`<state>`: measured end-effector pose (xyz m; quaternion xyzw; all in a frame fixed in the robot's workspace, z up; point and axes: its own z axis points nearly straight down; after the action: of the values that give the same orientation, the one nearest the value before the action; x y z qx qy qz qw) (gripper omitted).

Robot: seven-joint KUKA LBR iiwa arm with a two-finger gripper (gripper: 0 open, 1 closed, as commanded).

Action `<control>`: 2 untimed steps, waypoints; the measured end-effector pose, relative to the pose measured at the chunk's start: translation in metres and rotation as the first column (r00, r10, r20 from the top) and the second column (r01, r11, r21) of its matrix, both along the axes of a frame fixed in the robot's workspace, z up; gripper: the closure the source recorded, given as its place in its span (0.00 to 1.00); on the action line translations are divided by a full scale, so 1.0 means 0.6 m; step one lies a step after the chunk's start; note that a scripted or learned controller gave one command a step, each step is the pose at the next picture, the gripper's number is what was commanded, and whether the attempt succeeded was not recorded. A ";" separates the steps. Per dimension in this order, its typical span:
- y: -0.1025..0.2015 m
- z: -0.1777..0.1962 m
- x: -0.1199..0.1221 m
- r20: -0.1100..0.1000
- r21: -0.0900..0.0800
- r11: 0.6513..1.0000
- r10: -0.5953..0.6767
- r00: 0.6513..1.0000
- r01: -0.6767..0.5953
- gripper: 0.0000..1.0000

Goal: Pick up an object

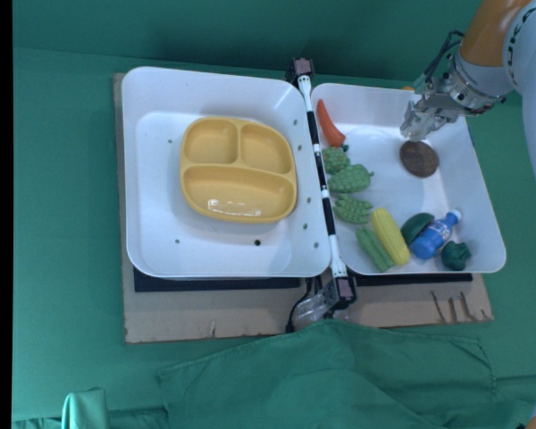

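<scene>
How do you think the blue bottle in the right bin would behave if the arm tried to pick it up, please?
The blue bottle lies on its side, so its round body would probably roll if nudged. It looks small and smooth, likely light and a bit slippery. The dark green piece seems to touch it and may shift too.

Left bin (152,239) holds a divided plate (238,168). Right bin (482,231) holds a carrot (330,125) at its left-rear edge, leafy vegetables (348,181) in front of it, corn (389,235), bottle (435,235) front right, round disc (419,158) rear, just beside pincer (417,129).
</scene>
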<state>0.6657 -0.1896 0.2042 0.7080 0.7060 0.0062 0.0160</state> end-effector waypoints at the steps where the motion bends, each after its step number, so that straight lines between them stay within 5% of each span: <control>1: 0.000 -0.002 -0.001 -0.003 0.000 1.000 0.000 1.000 0.000 0.00; 2: 0.000 -0.002 -0.001 -0.003 0.000 1.000 0.000 1.000 0.000 0.00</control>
<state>0.6652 -0.1896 0.2028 0.7080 0.7060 0.0050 0.0150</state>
